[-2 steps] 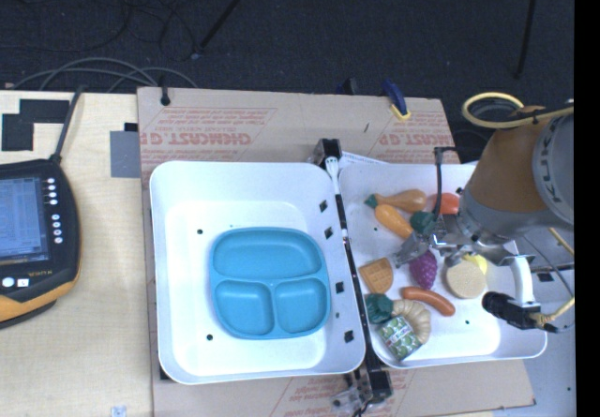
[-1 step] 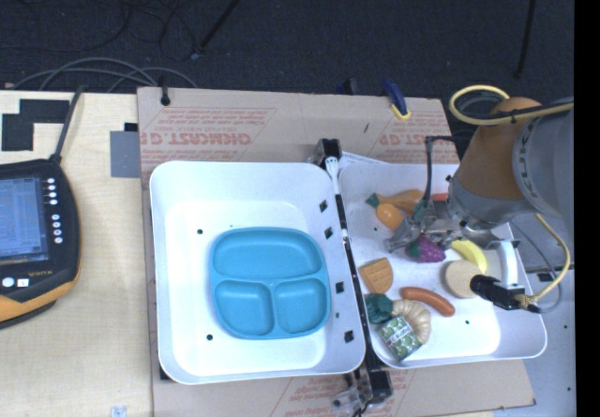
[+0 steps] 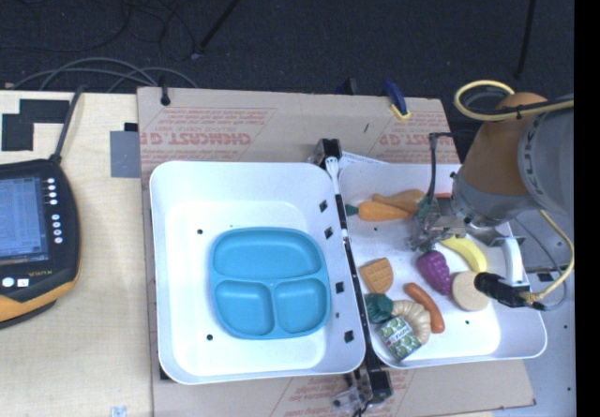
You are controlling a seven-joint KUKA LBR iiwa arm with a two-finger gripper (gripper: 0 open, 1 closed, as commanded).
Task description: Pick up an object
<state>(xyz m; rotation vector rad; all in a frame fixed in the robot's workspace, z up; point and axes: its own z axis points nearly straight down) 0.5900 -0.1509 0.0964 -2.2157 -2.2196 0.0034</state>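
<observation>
In the right bin [image 3: 525,340], the gripper [image 3: 429,230] sits low among the toy food, near the bin's back half, just above the purple grape-like piece [image 3: 433,269] and just beside the yellow banana [image 3: 466,251]. Can't tell from this angle what state the pincer is in, and nothing is visibly between it, so I judge the pick as not done yet: the arm is down at the pile, but grasp and lift are both left. Nearest candidates look like the purple piece and the banana; which one is targeted is unclear. Other contents: an orange carrot shape [image 3: 382,210] at the back, a tan bread-like wedge [image 3: 376,274], a reddish-orange sausage [image 3: 425,305], a pale round disc [image 3: 468,290], and a green printed packet [image 3: 401,337] near the front corner, next to a dark teal lump [image 3: 378,307]. All look like smooth moulded plastic, mostly rounded or tapered, so likely slippery for a two-finger pinch; the packet looks soft and crinkly. Items are crowded, several touching. The left bin [image 3: 178,218] holds a blue three-compartment tray [image 3: 269,280], glossy hard plastic with rounded corners. Both bins are shallow white plastic on a cardboard sheet [image 3: 244,129].
</observation>
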